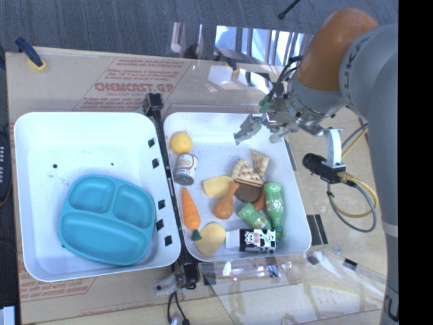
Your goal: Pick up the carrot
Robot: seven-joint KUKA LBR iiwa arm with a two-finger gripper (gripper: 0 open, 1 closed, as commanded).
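- While hanging over the top right corner of the right bin (203, 122), reaching in from the right with the grey arm (365, 53) and its orange band (331, 42).
- Holding the gripper (260, 126) up above the food, touching nothing; hard to tell if spread or pressed together.
- Lying near the left wall of the right bin: the carrot (191, 210), orange, pointing up and down, green end at the bottom.
- Sitting just above the carrot: a small can (185, 168) and a yellow lemon (180, 143).
- Crowding together to the right of the carrot: a yellow pear (218, 185), crackers (250, 168), green bottles (272, 205) and a black and white box (258, 239).
- Resting in the left bin (40, 141): a blue plate (107, 219) with sections.
- Sitting under both bins: a brown cardboard sheet (101, 80) with red letters, on a bench.
- Showing beyond the bench, at the top: dark grey carpet (101, 9).
- Trailing beside the right bin: yellow cables (352, 202).
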